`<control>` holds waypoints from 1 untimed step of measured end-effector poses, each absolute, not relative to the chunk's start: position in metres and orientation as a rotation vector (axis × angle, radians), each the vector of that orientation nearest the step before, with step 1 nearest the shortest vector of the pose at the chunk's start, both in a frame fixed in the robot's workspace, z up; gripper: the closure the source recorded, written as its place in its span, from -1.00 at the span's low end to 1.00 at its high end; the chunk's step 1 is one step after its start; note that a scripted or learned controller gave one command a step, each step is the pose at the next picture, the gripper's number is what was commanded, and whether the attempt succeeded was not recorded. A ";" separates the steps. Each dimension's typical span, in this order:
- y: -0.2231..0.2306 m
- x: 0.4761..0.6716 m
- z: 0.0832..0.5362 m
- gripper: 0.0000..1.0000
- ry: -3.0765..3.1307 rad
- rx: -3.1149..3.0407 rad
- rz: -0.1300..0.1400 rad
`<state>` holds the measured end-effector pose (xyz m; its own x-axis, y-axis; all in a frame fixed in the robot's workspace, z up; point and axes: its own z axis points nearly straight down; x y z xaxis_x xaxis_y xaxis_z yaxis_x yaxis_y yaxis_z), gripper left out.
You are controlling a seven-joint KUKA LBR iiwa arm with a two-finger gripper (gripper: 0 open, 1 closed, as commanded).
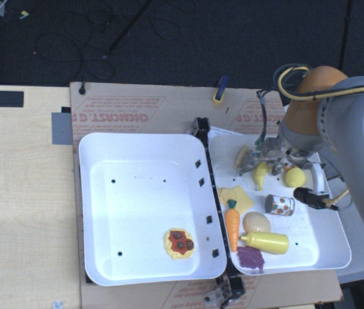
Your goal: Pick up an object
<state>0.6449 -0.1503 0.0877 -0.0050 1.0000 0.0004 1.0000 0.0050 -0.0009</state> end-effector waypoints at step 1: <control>-0.150 0.643 0.097 1.00 -2.226 -2.208 0.008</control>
